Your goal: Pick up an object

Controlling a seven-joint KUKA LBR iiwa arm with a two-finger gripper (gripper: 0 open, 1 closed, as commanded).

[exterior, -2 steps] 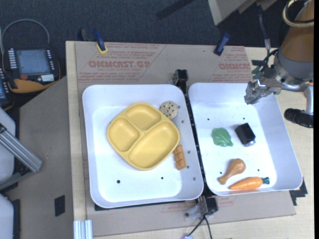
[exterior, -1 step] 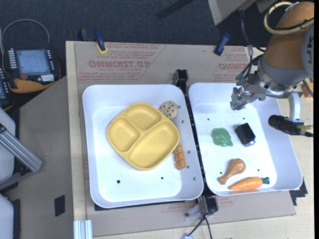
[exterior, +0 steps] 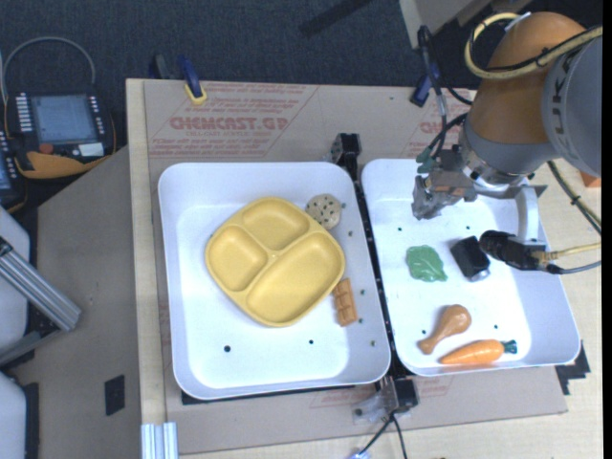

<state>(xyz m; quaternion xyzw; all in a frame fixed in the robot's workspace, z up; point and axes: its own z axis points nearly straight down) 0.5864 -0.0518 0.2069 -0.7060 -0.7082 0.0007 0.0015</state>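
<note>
In the right bin [exterior: 392,191] lie a green leafy piece [exterior: 426,263], a black block [exterior: 469,257], a tan drumstick [exterior: 447,327] and an orange carrot [exterior: 475,352]. My gripper [exterior: 429,202] hangs over the upper part of that bin, just above and behind the green piece. I see nothing between its fingers. The arm's orange band and grey wrist rise to the upper right.
The left bin [exterior: 182,285] holds a yellow divided plate [exterior: 275,259], a round cookie [exterior: 325,208] at the plate's upper right and a small waffle-like piece [exterior: 343,302] at its lower right. A black clamp [exterior: 345,147] sits between the bins at the back. Cables trail on the right.
</note>
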